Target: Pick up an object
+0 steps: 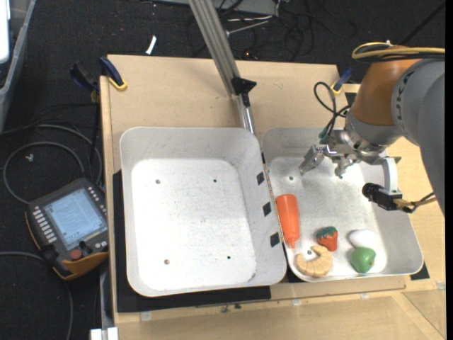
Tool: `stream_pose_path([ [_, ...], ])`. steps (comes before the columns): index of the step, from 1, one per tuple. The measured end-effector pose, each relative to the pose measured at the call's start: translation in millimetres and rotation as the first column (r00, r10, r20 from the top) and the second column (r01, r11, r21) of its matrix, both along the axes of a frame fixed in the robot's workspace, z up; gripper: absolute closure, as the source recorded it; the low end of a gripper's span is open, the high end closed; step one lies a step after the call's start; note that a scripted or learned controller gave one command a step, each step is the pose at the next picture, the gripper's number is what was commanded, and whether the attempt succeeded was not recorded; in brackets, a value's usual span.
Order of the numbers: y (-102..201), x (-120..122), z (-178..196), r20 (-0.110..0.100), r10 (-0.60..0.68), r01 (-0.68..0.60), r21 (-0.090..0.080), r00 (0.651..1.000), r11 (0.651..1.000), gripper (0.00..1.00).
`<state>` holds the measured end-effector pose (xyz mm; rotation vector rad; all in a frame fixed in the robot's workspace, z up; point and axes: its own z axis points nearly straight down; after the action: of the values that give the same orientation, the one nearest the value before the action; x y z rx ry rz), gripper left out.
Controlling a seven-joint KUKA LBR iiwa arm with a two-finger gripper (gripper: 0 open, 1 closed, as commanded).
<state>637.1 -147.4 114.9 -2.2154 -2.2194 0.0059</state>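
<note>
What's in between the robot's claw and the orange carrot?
Nothing sits there. In the camera view, the gripper hangs over the right bin, and only bare speckled white floor stretches down to the carrot by the bin's left wall.

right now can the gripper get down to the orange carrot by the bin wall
Probably yes. The gripper hangs open above the right bin, and nothing lies over the carrot. But the carrot sits tight against the bin's left wall, which may crowd one finger.
</note>
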Motion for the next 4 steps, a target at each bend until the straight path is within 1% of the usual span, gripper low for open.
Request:
stream_pose_path([
  [1, 0.9, -0.3, -21.1, 0.004, -0.001, 0.001, -0.001, 1.000, 1.000, 0.00],
  [2, 0.7, 0.9, -8.9, 0.009, -0.002, 0.002, -0.002, 1.000, 1.000, 1.00],
  [3, -9.2, 5.1, 44.1, 0.013, -0.002, 0.002, -0.003, 1.000, 1.000, 1.00],
  [4, 1.0, 10.5, 97.9, 0.015, 0.002, -0.002, -0.003, 1.000, 1.000, 1.00],
])
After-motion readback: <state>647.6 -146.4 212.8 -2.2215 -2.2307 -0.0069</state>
